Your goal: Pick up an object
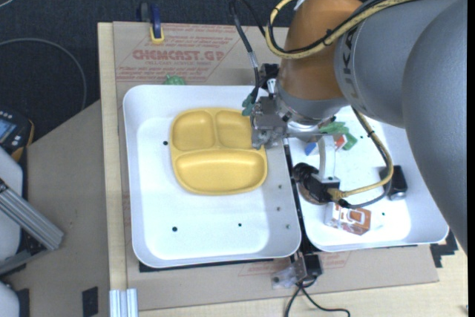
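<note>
Item 1: yellow divided plate [215, 156], 3 compartments, lying flat in left bin [145, 182], centre-left of frame, toward the bin's upper half

Item 2: gripper [265, 131], centre of frame, at the plate's right rim, just beside the wall shared by the 2 bins; contact unclear; spread or pressed together: cannot tell, hidden under the wrist

Right bin [404, 215]: small green piece [340, 131] near its top, orange-and-white packet [352, 218] near its bottom

Step in hand, judged: closing in on the plate's rim

To do well: straddle the thin raised rim squarely, descend fully before closing, lift straight up to keep the plate from tilting out
</note>
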Robot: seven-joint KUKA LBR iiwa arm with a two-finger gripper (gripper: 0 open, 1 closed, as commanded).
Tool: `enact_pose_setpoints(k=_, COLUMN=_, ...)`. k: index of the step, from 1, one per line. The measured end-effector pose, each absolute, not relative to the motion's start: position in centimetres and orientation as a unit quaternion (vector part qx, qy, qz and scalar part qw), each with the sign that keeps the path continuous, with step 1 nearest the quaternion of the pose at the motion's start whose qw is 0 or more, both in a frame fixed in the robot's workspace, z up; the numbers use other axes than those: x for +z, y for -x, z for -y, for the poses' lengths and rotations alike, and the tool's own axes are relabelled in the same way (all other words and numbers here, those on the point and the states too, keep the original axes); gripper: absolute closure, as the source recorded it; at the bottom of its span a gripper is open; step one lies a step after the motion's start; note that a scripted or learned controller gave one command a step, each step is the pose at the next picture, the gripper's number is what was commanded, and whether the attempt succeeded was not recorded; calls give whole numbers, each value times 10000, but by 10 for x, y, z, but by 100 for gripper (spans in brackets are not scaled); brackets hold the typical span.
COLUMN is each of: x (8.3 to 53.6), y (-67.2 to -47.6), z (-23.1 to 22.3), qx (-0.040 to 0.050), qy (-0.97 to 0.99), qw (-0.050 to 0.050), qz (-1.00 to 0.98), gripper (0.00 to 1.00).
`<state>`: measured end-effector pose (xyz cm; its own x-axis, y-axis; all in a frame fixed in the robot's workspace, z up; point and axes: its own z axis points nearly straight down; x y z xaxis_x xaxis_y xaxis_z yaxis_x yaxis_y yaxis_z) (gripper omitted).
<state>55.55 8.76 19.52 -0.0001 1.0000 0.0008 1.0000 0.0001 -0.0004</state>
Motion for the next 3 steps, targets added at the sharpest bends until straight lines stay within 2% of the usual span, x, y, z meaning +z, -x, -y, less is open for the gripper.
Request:
enact_pose_setpoints(k=1, x=205, y=-547, z=-28, qx=12, qy=7095, qw=2, qz=7047, gripper=100)
enact_pose_setpoints(k=2, x=381, y=-484, z=-52, qx=-80, qy=7053, qw=-45, qz=7088, gripper=100)
enact_pose_setpoints(k=3, x=326, y=-479, z=-53, qx=19, qy=7074, qw=19, qz=7068, gripper=100)
